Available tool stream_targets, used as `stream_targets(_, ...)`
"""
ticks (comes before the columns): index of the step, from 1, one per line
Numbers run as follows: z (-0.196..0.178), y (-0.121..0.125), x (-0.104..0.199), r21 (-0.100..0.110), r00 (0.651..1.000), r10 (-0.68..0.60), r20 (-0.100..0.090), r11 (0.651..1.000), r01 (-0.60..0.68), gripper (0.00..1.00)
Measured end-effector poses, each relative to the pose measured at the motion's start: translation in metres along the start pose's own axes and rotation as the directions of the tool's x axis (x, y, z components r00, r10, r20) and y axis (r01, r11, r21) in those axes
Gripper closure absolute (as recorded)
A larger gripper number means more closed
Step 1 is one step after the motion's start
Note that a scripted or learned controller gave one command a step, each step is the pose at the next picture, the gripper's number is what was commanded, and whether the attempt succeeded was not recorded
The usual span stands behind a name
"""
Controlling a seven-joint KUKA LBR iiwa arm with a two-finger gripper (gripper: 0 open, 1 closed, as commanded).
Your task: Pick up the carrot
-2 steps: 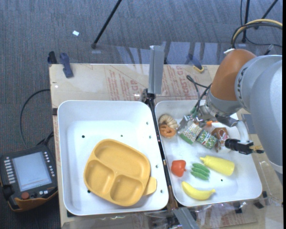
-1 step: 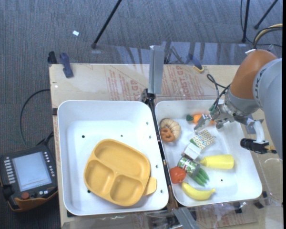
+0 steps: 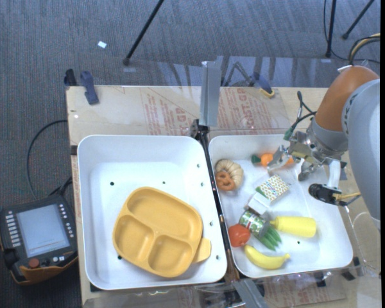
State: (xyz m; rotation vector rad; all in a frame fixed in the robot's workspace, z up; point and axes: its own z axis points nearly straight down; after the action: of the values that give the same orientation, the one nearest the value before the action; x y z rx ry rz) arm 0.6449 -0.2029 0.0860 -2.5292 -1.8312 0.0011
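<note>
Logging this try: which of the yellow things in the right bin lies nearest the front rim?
The banana, curved, at the front beside the green vegetable. The yellow bottle lies straighter, farther back.

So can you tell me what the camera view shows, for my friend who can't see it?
A grey robot arm's gripper hovers by a small orange carrot at the back of the right white bin, which also holds a yellow plastic banana. The left white bin holds a yellow divided tray.
</note>
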Motion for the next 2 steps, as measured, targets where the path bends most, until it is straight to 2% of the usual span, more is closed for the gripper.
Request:
stream_targets(1,0.005,-0.008,0.006,0.013,0.958,0.285,0.013,0.958,-0.285,0.00)
stream_targets(2,0.005,-0.015,0.020,0.016,0.842,0.539,0.021,0.842,-0.539,0.00)
